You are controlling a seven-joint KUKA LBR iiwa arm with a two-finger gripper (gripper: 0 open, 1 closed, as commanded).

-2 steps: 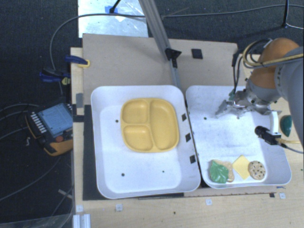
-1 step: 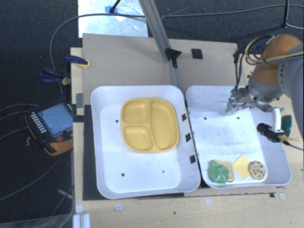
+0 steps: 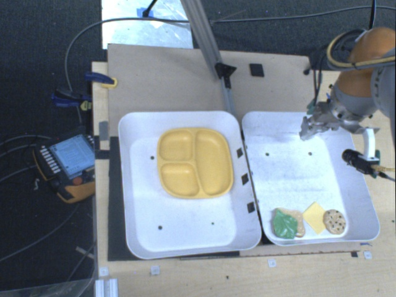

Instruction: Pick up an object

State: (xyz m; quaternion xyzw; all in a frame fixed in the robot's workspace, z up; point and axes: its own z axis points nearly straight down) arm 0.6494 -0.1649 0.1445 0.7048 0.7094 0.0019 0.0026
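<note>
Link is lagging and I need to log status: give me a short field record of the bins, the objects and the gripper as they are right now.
left bin: holds a yellow divided plate, three compartments
right bin: items lined along its near edge
items: green piece overlapping a tan piece, yellow slice, cookie
gripper: over the right bin's far end, apart from the items
holding: nothing seen between the fingers
task: pick not yet done
</note>
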